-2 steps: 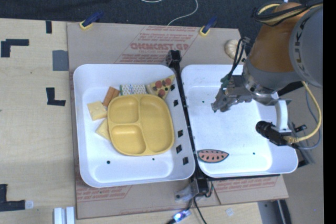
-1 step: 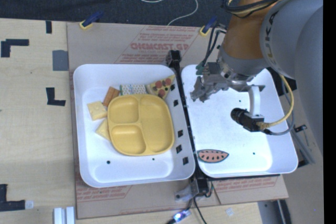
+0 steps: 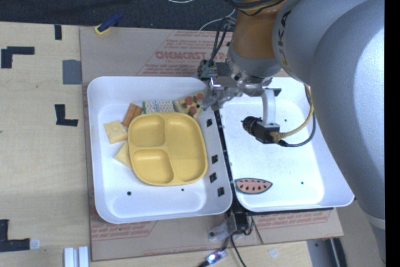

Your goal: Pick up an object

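Above the yellow plate, at its far right corner, we saw the hand | grip state: we could not tell | watermelon slice lay right of plate.

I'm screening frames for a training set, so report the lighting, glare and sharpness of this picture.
Camera view: even, soft lighting with faint shadows; mild glare on the grey and orange arm; the yellow divided plastic plate and the watermelon-slice toy are sharp; the large grey arm body at right is near the lens and slightly soft; the gripper sits in dark clutter at the left white bin rim, hard to read.
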You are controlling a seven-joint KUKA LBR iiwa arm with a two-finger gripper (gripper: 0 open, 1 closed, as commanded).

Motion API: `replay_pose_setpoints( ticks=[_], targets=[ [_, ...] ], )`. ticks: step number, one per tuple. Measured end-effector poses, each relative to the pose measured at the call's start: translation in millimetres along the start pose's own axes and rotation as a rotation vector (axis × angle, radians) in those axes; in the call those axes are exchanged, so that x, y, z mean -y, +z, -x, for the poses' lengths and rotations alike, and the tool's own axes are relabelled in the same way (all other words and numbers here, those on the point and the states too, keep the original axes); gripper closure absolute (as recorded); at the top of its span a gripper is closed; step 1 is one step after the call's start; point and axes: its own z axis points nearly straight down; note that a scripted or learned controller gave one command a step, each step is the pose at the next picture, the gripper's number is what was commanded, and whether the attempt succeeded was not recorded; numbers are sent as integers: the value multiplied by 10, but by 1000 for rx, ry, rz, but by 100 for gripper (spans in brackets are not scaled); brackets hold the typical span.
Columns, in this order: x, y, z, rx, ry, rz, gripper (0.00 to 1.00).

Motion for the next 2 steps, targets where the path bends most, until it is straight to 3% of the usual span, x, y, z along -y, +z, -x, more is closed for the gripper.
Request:
replay_pose_setpoints(
  ticks=[1,2],
  targets=[
    [-212,-12,-138,1,5,0,100],
    [-101,-62,-87,3,7,-1,100]
  ],
)
